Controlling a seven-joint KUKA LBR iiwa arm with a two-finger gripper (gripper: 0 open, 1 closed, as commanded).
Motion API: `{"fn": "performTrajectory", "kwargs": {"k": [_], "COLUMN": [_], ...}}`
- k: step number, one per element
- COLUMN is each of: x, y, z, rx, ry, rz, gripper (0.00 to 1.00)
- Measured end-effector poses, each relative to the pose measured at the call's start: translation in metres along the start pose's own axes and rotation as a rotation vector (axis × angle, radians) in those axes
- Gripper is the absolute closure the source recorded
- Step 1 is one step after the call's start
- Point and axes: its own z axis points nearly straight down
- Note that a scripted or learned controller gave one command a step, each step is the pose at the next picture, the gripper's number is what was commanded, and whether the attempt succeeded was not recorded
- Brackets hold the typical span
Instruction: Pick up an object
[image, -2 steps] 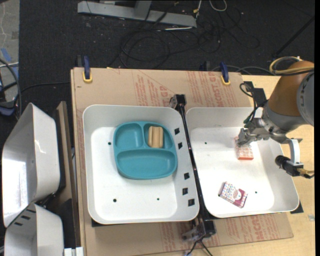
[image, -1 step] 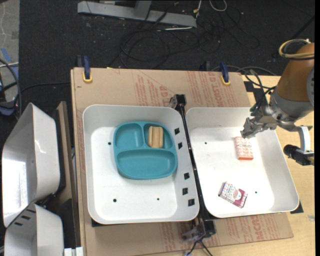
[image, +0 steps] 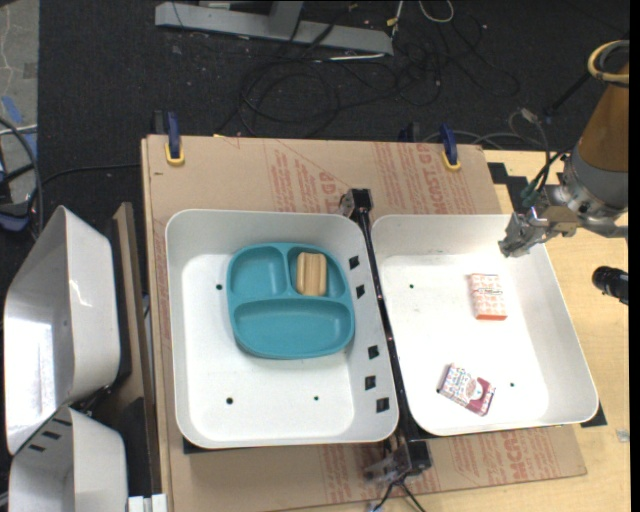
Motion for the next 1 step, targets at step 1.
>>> {"fn": "performTrajectory", "kwargs": {"k": [1], "x": [-0.0016], "y": [0.0049], "z": [-0.0438], "rx": [0.0], "ry": [0.0], "rz": [0.0], "gripper": [1.0]}}
